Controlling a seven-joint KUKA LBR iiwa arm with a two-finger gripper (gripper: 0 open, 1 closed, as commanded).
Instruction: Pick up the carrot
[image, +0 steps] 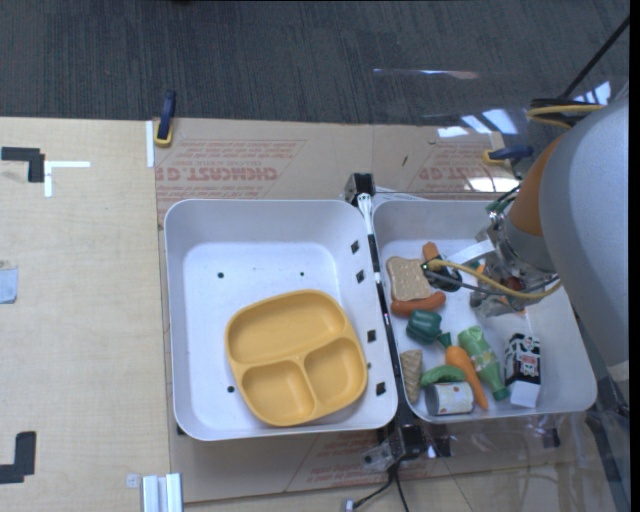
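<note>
The carrot is orange and lies slantwise in the front part of the right bin, between a pale green piece and a dark green vegetable. My gripper hangs over the back right of that bin, above and to the right of the carrot and well apart from it. Nothing shows held in it. The grey arm and its orange band cover the bin's right side.
The right bin also holds a bread slice, a red sausage, a green pepper, a waffle cone, a can and a cow-patterned carton. The left bin holds a yellow divided plate.
</note>
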